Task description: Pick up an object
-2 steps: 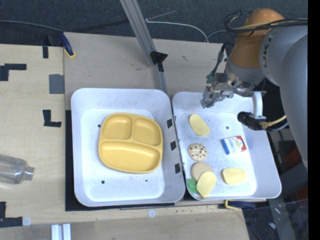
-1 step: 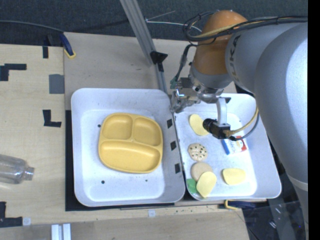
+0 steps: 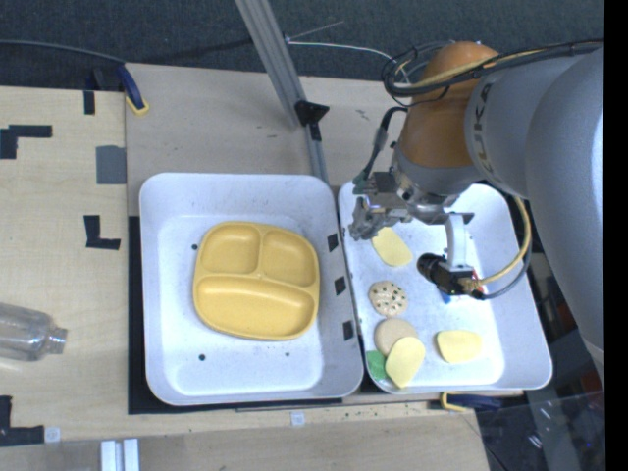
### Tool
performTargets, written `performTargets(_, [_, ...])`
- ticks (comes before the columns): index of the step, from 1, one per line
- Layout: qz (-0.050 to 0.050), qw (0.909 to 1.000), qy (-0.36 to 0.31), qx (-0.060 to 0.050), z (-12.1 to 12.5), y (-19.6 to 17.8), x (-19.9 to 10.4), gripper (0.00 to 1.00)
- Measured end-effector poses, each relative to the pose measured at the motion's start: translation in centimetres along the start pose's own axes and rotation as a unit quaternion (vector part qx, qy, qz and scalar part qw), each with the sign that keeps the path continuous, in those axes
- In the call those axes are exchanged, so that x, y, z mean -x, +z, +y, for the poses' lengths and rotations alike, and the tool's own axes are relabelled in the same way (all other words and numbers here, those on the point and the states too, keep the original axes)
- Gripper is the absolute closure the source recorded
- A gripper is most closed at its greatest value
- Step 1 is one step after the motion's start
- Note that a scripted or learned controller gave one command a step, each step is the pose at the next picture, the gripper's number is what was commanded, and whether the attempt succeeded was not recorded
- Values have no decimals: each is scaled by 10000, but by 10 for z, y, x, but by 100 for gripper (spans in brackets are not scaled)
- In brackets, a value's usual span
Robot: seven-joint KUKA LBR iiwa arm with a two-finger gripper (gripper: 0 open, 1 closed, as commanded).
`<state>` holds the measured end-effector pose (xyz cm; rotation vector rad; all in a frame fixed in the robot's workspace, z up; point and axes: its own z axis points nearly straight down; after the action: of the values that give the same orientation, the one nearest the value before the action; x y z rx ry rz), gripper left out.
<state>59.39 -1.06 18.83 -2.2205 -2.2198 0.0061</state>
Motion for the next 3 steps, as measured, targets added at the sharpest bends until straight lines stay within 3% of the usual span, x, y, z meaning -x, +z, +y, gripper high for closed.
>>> performTargets(1, [19, 10000, -40, 1, -19, 0, -68, 100])
performTargets(2, [5, 10000, -14, 66, 42, -102, -44, 100])
performTargets(3, [4, 10000, -13, -49, -40, -3, -76, 100])
